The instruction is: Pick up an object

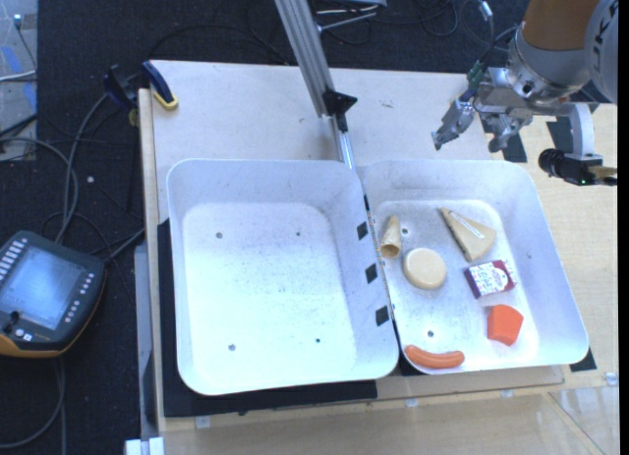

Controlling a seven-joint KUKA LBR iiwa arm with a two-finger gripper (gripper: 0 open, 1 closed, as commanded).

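The right bin (550,247) holds several small items: a tan cone-shaped piece (391,235), a round cream disc (425,268), a pale cheese wedge (468,234), a red and white packet (489,277), an orange block (504,324) and a red-orange sausage (434,357) at the front. My gripper (479,134) hangs above the bench just beyond the right bin's far rim. It is open, its two fingers spread wide with nothing between them. It stands well clear of all the items.
The left bin (197,198) lies beside the right one, their inner rims overlapping. A slanted metal pole (305,35) rises behind the bins. A teach pendant (39,291) and cables lie off the bench to the left.
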